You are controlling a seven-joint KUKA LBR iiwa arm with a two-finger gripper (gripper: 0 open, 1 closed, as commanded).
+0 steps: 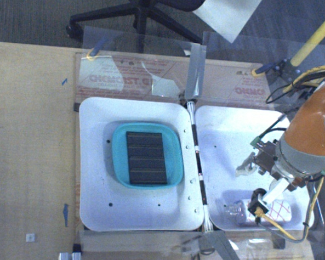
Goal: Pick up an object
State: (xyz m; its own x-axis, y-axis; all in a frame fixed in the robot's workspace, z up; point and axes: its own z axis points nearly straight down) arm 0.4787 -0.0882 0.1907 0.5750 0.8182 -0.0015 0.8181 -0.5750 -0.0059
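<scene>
In the left bin [94,166] a teal square dish [119,151] lies flat, and a dark ridged block [146,158] rests on top of it. The right bin [222,136] has a small clear object [233,209] near its front edge and a white piece with a red grid pattern [281,210] at the front right. My gripper [245,167] hangs over the middle of the right bin, behind and a little right of the clear object. Nothing shows in its grasp.
The grey and orange arm [310,136] covers the right side of the right bin. A ridge [196,156] divides the two bins. Clear panels [138,76] stand behind them, and a bare wooden bench [24,146] spreads to the left.
</scene>
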